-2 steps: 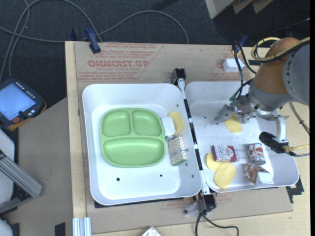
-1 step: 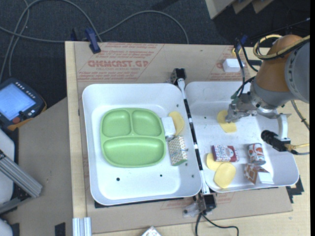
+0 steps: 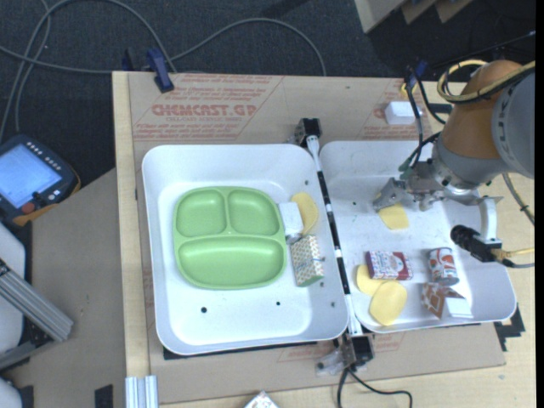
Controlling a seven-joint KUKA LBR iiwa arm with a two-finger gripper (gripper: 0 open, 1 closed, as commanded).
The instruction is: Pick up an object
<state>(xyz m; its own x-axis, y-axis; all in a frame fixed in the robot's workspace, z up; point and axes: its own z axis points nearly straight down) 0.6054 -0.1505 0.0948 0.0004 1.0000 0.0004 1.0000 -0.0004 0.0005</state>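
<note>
White right bin (image 3: pixel 501 300), claw (image 3: pixel 406 195) above yellow piece (image 3: pixel 394 218), fingertips unclear

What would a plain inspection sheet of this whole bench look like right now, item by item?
Surface: brown board bearing two white bins, left bin and right bin.
Job's things: yellow piece just below the gripper; red-and-white packets and yellow pieces lie further down the right bin.
Clutter: green divided tray and patterned packet in left bin.
Grippers: gripper low over the right bin, touching nothing visibly.
Cables: loops on dark floor.
Surroundings: handheld screen at left.
</note>
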